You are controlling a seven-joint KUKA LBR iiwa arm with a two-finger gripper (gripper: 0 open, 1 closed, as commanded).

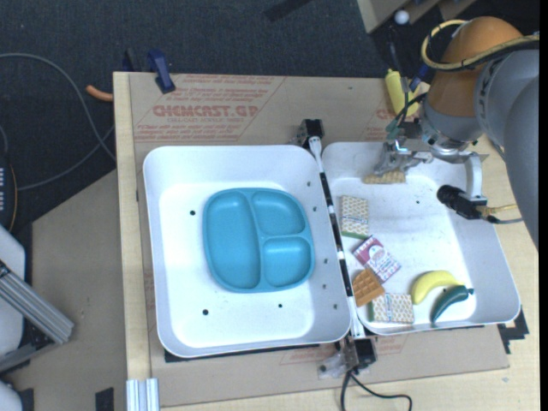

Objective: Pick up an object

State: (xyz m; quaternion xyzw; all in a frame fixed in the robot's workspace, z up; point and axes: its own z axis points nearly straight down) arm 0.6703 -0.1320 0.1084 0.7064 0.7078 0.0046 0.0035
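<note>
My gripper [397, 156] hangs low over the far left corner of the right bin [490, 255]. Directly beneath its tip lies a flat tan cracker piece [383, 177], touching or nearly touching it. Further toward the front of this bin lie a pale square cracker [354, 215], a pink-and-white packet [377, 259], an orange waffle piece [366, 287] and another pale cracker [395, 308]. A yellow banana [434, 283] and a teal curved thing [450, 300] rest together at the front right.
The left bin [171, 229] holds a blue divided plate [257, 238]. A black clip [312, 131] sits at the far end of the ridge between the bins. The grey arm [509, 101] fills the right back corner.
</note>
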